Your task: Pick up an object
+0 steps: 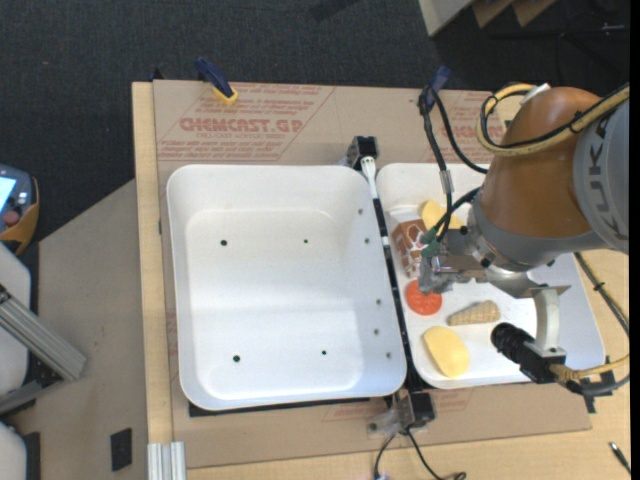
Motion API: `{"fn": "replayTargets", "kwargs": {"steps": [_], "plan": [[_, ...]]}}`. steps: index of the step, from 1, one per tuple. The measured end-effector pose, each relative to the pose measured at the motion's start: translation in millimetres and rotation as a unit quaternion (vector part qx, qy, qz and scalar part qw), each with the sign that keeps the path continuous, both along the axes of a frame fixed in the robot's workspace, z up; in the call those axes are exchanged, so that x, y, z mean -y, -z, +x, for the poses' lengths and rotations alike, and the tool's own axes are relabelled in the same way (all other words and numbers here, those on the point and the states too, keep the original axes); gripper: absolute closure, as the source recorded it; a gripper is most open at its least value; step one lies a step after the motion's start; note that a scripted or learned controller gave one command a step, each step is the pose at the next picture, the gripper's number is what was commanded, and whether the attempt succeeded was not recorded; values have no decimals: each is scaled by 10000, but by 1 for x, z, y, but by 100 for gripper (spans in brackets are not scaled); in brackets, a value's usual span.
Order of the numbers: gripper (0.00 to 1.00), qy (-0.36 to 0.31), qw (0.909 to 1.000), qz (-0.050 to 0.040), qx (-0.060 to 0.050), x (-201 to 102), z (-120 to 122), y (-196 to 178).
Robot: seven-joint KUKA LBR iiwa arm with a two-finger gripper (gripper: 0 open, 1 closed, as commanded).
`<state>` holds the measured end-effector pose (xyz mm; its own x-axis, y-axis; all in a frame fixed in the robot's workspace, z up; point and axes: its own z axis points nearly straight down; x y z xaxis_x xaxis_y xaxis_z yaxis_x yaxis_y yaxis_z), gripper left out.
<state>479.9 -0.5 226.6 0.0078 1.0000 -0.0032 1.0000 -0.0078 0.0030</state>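
The large shallow white plastic bin (270, 278) on the left lies on the brown cardboard-covered worktop (250, 118). In the smaller white bin (590, 343) to its right, the jaws (432, 273) hang just above a flat red round piece (425, 301); whether they are open or closed I cannot tell. Near them lie a yellow block (446, 351) and a tan ridged cone (472, 315). The grey-and-orange arm (540, 168) covers the bin's far items.

Only stuff I can actually read: red print on the cardboard sheet (250, 118) under the bins, up around 12 o'clock of the left bin, looks like "CHEMCAST G.P". There's smaller red lines around it, way too blurry. Partial letters on my arm (600, 183), roughly "UK".
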Motion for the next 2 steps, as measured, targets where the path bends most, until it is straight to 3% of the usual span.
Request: {"fn": "replayTargets", "kwargs": {"steps": [1, 2], "plan": [[100, -77, 10000, 22, 33, -72, 66, -39], [100, -97, 9999, 50, 70, -161, 80, -165]]}}
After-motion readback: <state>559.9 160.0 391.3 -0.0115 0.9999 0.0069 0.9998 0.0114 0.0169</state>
